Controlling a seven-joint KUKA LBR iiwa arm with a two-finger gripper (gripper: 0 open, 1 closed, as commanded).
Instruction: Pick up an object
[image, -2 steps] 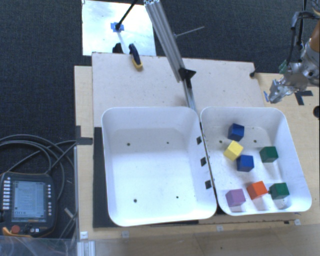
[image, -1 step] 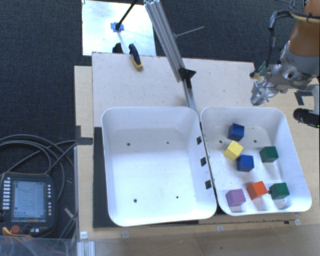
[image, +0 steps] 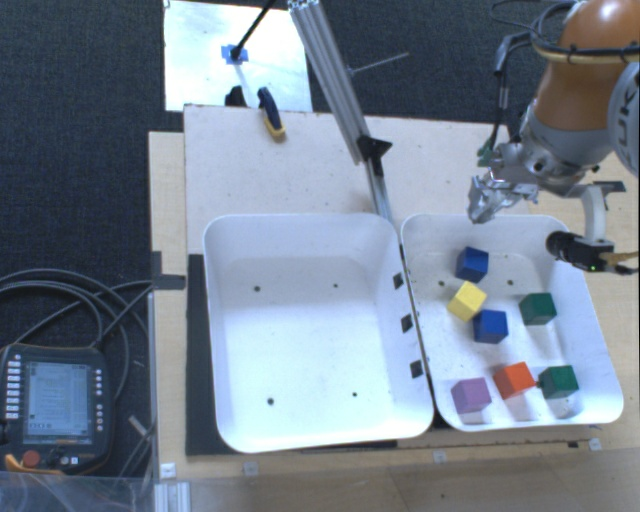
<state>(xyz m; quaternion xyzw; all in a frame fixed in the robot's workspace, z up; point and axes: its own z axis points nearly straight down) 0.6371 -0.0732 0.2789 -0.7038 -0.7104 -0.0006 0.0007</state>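
- Camera view: two white bins side by side on the bench, left bin (image: 300, 240) and right bin (image: 590, 330), rims touching in the middle.
- In the right bin: seven cubes, all lying loose.
- Near the far wall: blue cube (image: 472, 264); just in front, yellow cube (image: 466, 300), touching or nearly touching a second blue cube (image: 490, 326).
- Toward the right wall: dark green cube (image: 537, 308).
- Along the near wall: purple cube (image: 471, 395), orange cube (image: 515, 380), second green cube (image: 559, 381).
- Gripper (image: 486, 207) above the right bin's far rim, clear of every cube, nothing seen in it.
- Cannot tell whether the claw is wide or narrow.
- Off the bench at left: teach pendant (image: 55, 405) with cables.
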